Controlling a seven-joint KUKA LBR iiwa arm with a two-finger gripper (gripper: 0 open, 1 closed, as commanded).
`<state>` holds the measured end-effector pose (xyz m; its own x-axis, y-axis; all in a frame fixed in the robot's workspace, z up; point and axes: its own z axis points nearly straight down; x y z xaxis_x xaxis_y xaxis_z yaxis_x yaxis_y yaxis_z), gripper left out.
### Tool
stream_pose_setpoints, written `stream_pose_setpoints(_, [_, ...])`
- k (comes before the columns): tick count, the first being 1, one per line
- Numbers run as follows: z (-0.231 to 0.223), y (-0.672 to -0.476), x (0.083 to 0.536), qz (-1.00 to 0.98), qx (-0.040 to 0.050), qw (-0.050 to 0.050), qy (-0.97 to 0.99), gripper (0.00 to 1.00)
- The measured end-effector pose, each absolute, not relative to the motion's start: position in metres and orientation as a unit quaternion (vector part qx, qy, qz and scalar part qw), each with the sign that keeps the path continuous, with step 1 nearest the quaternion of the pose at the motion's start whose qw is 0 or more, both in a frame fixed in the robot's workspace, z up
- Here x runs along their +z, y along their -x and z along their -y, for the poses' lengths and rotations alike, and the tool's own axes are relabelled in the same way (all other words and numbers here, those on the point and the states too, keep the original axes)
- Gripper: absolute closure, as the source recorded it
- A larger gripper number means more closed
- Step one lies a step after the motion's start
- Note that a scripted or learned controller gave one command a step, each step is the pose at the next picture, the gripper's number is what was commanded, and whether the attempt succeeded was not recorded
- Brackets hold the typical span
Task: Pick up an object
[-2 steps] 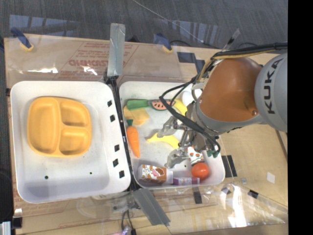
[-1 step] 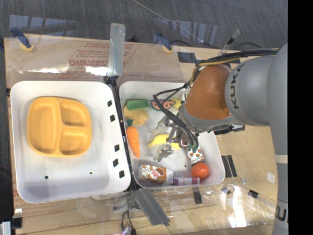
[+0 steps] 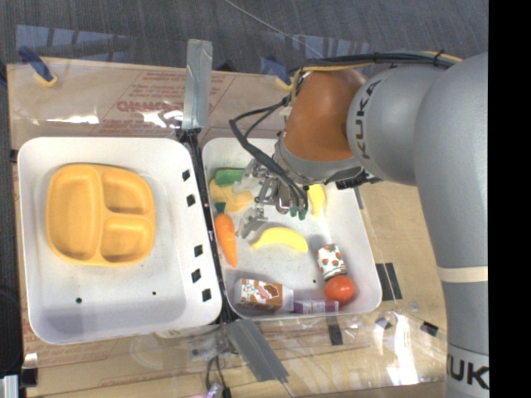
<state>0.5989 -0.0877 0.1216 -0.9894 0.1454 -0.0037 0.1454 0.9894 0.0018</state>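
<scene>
Reaching in from the right, the grey arm with its orange band hangs over the right-hand white bin (image 3: 363, 247), its metal two-finger gripper (image 3: 264, 210) low among the toys at the bin's upper middle. Whether the claw is spread or closed cannot be told, since cables and the wrist crowd the view, and nothing is plainly seen between its tips.

Just below the gripper lies a curved yellow plastic banana (image 3: 280, 239). To its left an orange plastic carrot (image 3: 226, 237) lies along the bin's left wall, and above that sit a green toy vegetable (image 3: 227, 175) and a pale yellow piece (image 3: 222, 192), close against the gripper's side. A small yellow block (image 3: 317, 198) shows at the wrist's right edge.

Along the bin's lower part lie a brown printed carton (image 3: 260, 294), a red-and-white can (image 3: 330, 260) and a red plastic tomato (image 3: 338, 288), the last two touching. The left-hand white bin (image 3: 50, 305) holds an orange-yellow divided plate (image 3: 99, 214), well apart from the arm.
</scene>
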Motion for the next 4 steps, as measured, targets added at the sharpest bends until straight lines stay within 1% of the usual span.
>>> stream_pose_setpoints(1, [0.152,-0.583,0.092,-0.95,-0.0001,-0.001,-0.312,0.0])
stream_pose_setpoints(2, [0.212,-0.494,0.094,-0.948,-0.0001,0.002,-0.318,0.0])
stream_pose_setpoints(3, [0.209,-0.497,0.105,-0.95,0.0009,0.004,-0.312,1.0])
stream_pose_setpoints(4, [0.099,-0.549,0.091,-0.932,0.0019,-0.001,-0.363,1.0])
